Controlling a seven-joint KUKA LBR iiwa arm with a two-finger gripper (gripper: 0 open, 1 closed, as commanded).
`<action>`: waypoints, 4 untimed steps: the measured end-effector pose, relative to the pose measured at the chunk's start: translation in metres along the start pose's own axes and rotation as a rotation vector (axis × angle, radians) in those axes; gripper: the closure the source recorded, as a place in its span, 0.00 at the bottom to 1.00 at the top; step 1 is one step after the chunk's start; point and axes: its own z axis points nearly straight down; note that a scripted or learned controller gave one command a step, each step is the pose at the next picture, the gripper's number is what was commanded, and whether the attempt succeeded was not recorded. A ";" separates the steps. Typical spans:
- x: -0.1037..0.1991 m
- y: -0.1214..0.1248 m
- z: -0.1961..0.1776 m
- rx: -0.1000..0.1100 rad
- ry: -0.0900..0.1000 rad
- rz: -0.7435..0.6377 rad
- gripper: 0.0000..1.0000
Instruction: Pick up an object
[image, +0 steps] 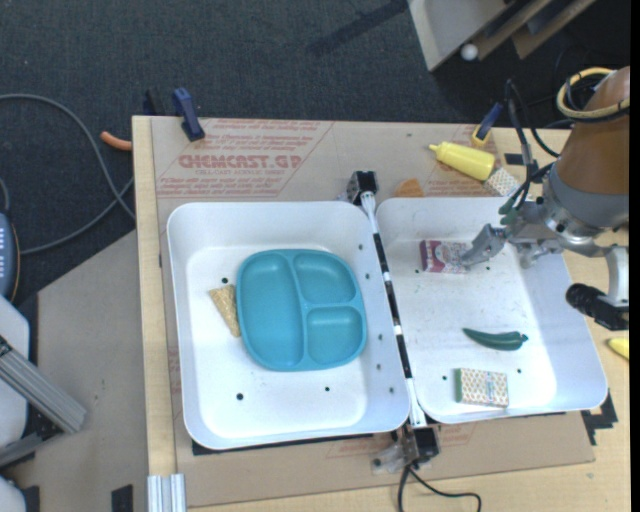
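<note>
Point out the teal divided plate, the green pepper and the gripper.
teal divided plate (300, 308), camera view, on the ridge where its compartments meet.
green pepper (495, 339), camera view, on the middle of its body.
gripper (480, 248), camera view, at its fingertips, over the pink packet (436, 256).

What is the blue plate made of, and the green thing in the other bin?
The blue plate looks like moulded plastic: one even teal colour, smooth, with rounded raised walls between three sections. The green thing is shaped like a chilli pepper and has a slight shine, so it is probably a plastic or rubber toy, though it is too small to be sure.
</note>
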 end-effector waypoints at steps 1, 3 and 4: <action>0.049 0.019 0.083 0.001 0.000 0.000 0.00; 0.040 0.089 0.101 -0.010 -0.005 -0.001 0.00; 0.043 0.090 0.102 -0.011 -0.007 0.001 0.00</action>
